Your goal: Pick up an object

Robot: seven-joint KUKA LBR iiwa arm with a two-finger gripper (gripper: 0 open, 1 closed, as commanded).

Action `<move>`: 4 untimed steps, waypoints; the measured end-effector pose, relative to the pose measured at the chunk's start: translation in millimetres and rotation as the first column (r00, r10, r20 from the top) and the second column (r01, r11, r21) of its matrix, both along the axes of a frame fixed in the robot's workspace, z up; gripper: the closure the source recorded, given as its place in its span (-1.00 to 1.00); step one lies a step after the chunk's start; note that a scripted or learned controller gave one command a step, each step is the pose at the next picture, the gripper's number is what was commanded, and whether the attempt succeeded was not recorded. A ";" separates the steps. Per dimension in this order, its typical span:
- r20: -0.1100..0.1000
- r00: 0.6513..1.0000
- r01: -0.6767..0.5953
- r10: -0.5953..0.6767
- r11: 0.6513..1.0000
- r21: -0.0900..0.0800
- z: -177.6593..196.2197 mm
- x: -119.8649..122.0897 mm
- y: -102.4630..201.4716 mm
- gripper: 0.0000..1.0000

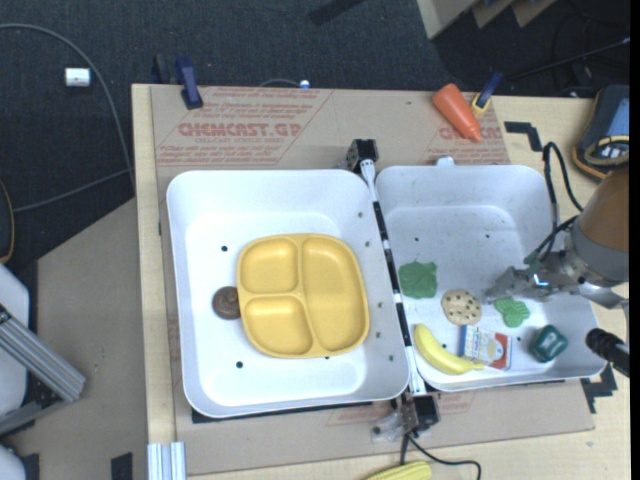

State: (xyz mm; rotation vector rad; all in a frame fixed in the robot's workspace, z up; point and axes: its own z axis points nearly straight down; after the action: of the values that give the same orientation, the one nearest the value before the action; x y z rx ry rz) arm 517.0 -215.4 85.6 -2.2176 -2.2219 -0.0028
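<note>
Best done by lowering the tool (522,286) squarely over the small green piece (513,311) just near of it in the right bin (480,193); finger state impossible to tell. Left bin (200,268): yellow divided plate (301,296), brown disc (226,302) tucked at its left edge. Right bin: banana (440,351), green leafy piece (418,278), carton (486,348), cookie (460,307), dark green block (547,344).
</note>
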 end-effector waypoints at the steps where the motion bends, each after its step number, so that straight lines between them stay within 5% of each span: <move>1: 0.002 1.000 0.001 -0.001 1.000 -0.002 10.0 0.2 -0.6 1.00; 2: 0.001 1.000 0.001 -0.001 1.000 -0.002 9.9 0.1 -0.5 -1.00; 3: -0.003 1.000 -0.001 0.001 1.000 0.005 -1.4 -37.6 -4.7 -1.00; 4: 0.001 1.000 0.002 -0.002 1.000 -0.001 8.5 -37.3 -6.8 1.00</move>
State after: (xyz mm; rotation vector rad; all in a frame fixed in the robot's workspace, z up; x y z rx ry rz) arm 479.7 -222.3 94.1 -2.2202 -2.2205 -0.0026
